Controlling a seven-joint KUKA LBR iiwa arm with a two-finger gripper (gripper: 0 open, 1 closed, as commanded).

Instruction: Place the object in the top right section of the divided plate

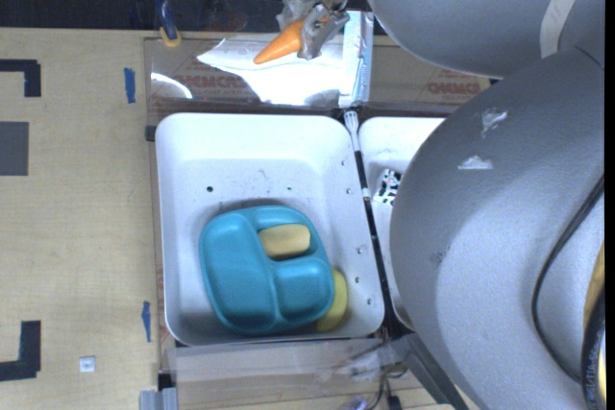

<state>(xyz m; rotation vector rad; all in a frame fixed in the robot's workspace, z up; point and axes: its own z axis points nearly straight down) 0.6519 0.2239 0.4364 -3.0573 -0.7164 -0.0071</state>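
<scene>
Camera view. Arm point(500, 206): grey, smooth, rounded casing, bulking over the right bin point(384, 149) and covering most of it; its wrist reaches to the upper edge of the frame, beyond the far rim of both bins. Gripper point(312, 24): metallic, cabled, raised above the bench behind the left bin point(183, 206); its 2 fingers are closed onto an orange carrot-shaped object point(279, 46), tapered, pointing left.

Divided plate point(258, 272): blue, glossy, rounded, 3 sections, lying in the left bin toward its near side. Yellow oblong item point(286, 240): matte, in the plate's top right section. Yellow round item point(336, 302): beside the plate's right edge, partly under it. Bins: white, shallow, smooth plastic.
</scene>
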